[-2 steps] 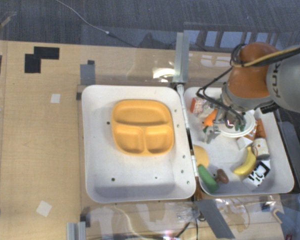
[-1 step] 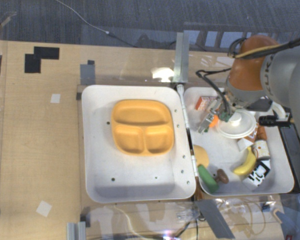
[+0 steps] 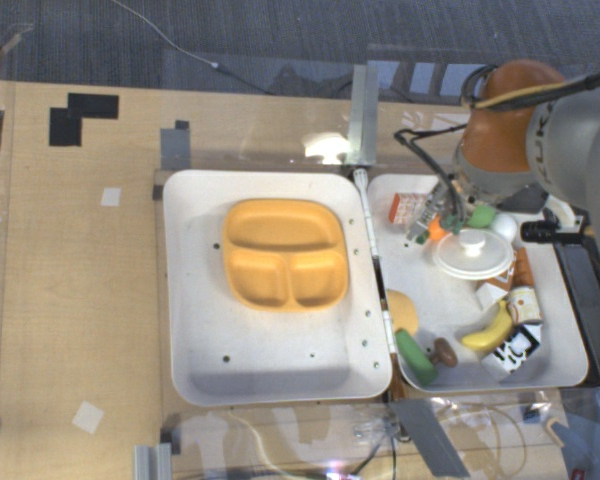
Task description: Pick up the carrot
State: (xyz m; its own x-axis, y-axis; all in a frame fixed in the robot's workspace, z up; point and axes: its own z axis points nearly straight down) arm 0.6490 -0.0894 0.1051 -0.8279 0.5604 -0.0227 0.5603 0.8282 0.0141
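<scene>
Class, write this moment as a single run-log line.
gripper low in right bin | beside carrot | yellow tray in left bin

You've got the gripper (image 3: 427, 218) low in the right bin (image 3: 560, 368), beside the orange carrot (image 3: 437, 230) and a white lidded pot (image 3: 473, 253). Yellow divided tray (image 3: 285, 253) sits in the left bin (image 3: 195, 298). Banana (image 3: 488, 330) lies near the front.

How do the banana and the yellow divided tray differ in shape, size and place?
The banana is a small curved fruit, while the yellow divided tray is broad, rounded and split into compartments. The banana lies in the right bin among other items; the tray sits alone in the left bin. Both are yellow.
</scene>
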